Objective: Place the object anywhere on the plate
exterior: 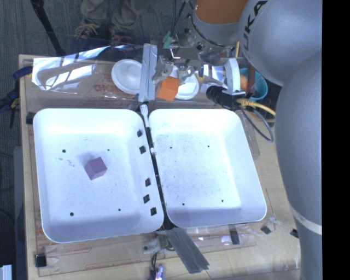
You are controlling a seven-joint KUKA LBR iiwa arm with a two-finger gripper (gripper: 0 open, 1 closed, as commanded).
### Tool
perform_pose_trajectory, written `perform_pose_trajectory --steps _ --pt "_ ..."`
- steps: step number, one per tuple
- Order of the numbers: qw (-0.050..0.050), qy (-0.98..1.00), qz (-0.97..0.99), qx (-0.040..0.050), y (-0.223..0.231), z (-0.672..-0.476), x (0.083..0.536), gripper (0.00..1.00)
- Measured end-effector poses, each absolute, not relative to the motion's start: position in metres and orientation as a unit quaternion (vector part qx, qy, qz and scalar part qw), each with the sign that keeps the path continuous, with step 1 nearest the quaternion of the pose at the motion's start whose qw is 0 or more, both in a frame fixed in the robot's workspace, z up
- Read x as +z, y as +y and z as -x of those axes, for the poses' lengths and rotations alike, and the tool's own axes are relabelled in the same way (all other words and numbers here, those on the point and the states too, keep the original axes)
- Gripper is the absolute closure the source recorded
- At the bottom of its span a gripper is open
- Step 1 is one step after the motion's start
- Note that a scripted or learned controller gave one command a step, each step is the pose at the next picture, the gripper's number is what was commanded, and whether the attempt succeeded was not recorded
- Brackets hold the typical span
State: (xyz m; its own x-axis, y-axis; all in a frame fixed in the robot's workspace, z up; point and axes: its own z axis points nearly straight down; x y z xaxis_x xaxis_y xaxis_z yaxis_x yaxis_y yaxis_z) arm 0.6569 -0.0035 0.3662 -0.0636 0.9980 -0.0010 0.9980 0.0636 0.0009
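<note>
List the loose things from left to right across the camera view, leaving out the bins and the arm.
purple cube → white plate behind the bins → orange block. A second white plate lies partly behind the block, so it is left out.

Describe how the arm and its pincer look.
The arm is a thick, rounded grey shell with an orange band above the wrist and black letters on the casing, partly cut off. The pincer is a small assembly of bare silvery metal.
</note>
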Motion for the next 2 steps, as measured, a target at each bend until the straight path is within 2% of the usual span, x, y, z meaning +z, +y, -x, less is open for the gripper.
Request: perform_pose_trajectory --steps 1,2 --pt "0.000 0.729 -0.684 -0.0005 0.033 -0.615 0.372 1.00" --pt "0.000 0.792 -0.611 -0.0006 0.098 -0.641 0.370 1.00"
